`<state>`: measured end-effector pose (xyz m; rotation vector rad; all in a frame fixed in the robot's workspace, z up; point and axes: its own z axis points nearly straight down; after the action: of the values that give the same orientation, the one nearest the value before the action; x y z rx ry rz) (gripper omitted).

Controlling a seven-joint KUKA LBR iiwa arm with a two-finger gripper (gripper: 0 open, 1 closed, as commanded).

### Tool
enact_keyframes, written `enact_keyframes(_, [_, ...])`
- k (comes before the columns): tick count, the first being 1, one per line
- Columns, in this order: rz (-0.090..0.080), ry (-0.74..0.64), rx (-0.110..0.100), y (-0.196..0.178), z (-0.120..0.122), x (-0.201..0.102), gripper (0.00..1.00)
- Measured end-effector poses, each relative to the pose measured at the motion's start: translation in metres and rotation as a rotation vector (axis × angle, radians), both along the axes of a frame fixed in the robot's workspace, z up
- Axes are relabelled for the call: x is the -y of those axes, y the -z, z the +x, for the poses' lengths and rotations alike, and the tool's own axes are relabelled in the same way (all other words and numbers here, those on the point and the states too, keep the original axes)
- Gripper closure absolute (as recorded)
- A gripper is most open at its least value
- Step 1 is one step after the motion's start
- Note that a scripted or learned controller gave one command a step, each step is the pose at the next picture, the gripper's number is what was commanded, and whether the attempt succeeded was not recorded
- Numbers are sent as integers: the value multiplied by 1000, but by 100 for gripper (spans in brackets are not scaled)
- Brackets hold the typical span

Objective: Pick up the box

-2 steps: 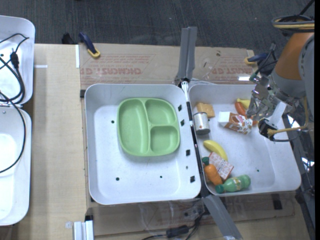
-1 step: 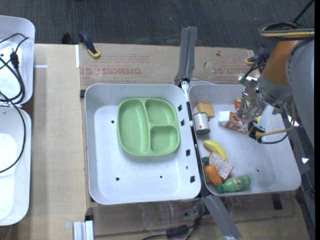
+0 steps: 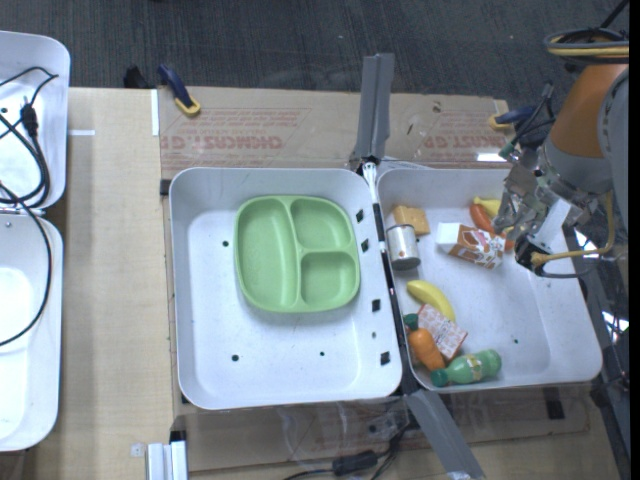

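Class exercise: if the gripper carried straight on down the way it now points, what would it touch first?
Most likely the small orange and white box, lying in the right bin just left of and below the gripper. Depth is unclear from this slanted view, so it might meet bare bin floor beside it.

A single fixed camera sits above the bench and looks down at a slant, far enough back to take in both white bins: the left bin fully and the right bin nearly to the frame's right edge
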<state>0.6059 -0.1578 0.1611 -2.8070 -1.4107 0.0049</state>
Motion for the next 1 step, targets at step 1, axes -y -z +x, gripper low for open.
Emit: enact_keyframes(1, [0, 0, -1, 0, 0, 0, 0])
